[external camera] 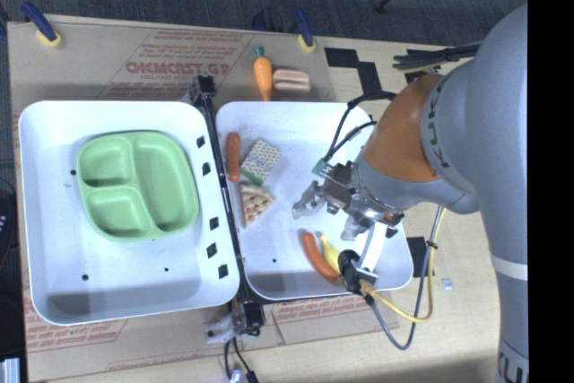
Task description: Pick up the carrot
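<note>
Carrot location: small orange carrot with green top [262,74] lies on the cardboard just beyond the right bin's far rim, beside a tan wooden block [291,82].
Arm: grey KUKA arm with orange band [408,143] reaches over the right white bin [296,117].
Left bin: shallow white bin [45,193] holds a green divided plate [139,184].
Gripper: two-finger gripper [309,204] hovers above the bin floor; jaw state cannot be told.
</note>
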